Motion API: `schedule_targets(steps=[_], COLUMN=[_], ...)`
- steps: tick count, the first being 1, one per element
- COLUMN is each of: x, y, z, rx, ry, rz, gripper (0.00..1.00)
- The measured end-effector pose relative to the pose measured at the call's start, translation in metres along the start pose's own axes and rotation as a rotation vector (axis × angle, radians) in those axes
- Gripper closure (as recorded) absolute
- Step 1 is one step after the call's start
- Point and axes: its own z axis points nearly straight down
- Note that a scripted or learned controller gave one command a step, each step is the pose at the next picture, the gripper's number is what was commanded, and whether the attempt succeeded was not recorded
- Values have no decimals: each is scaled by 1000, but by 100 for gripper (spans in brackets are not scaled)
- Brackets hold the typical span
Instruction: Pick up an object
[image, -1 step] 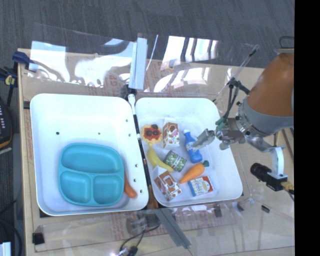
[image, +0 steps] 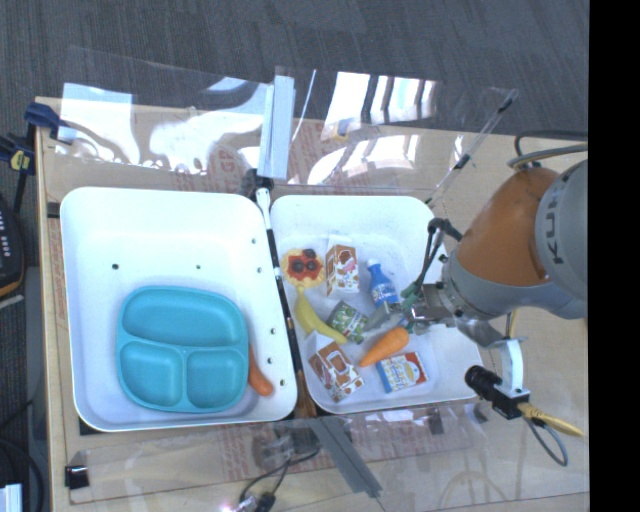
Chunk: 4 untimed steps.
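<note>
Tool (image: 413, 312) low in right bin (image: 400, 215), by carrot (image: 385, 346) | grip state: cannot tell | arm (image: 520, 245) reaching from right

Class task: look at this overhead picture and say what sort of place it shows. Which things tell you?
Probably a robotics lab bench set up for grasping trials. A grey-and-orange arm reaches over two white bins; the right one holds toy food, such as a carrot and a banana.

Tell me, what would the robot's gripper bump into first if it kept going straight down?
Probably the orange carrot, which lies just beside the gripper in the right bin. Depth is hard to judge from above.
</note>
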Motion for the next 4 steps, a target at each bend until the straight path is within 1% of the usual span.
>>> schedule_targets(steps=[1, 2, 3, 4], x=[-18, 23, 24, 24], y=[23, -4, -4, -4], z=[82, 80, 71, 71], rx=[-4, -15, -11, -12], ry=[-1, -9, -7, -8], rz=[-11, -126, -134, -134], gripper=[0, 0, 100, 0])
